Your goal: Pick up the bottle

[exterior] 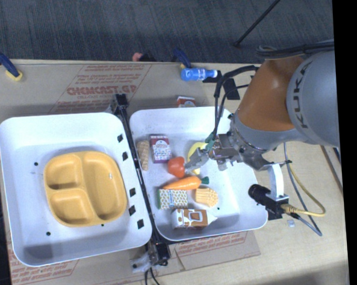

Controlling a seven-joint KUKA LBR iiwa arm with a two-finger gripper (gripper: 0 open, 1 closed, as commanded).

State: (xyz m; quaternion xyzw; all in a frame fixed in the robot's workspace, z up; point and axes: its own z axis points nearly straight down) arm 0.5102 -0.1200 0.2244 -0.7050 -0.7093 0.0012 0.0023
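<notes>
A small blue bottle (195, 74) with a pale cap lies on its side on the bench, behind the right bin (246, 210) and outside it. My gripper (199, 158) hangs low over the middle of the right bin, well in front of the bottle. It sits just right of a red tomato (176, 166) and against a yellow banana-like piece (196, 148). The grey and orange arm covers the bin's right part.
The right bin also holds a corn cob (144, 155), a red box (160, 148), a carrot (181, 183), a patterned box (172, 197), a yellow waffle piece (207, 196) and a small carton (192, 217). A yellow divided plate (85, 188) lies in the left bin (21, 239).
</notes>
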